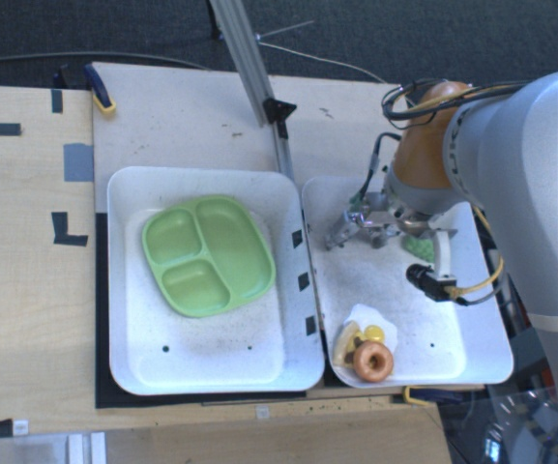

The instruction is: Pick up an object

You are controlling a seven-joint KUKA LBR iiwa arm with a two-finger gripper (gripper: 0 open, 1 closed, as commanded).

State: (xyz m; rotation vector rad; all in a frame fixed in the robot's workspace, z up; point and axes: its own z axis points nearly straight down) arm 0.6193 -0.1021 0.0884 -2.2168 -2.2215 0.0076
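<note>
**Count of items, both bins**

Bins: two, white and shallow, side by side on the table (191,114). Left bin (129,356); right bin (472,356).

Left bin contents: one green divided plate (208,254), with three compartments.

Right bin contents: one brown ring-shaped piece, doughnut-like (372,362); one small yellow item (372,335) just above it; one white piece (361,316) under and behind those two; one green item (418,246), partly hidden by the arm, kind unclear. A further yellowish piece may sit left of the ring; too small to count surely.

Arm: one (511,162). Claw: one (356,228).

Table: one yellow-and-blue clamp (101,90) at the far left corner.
</note>
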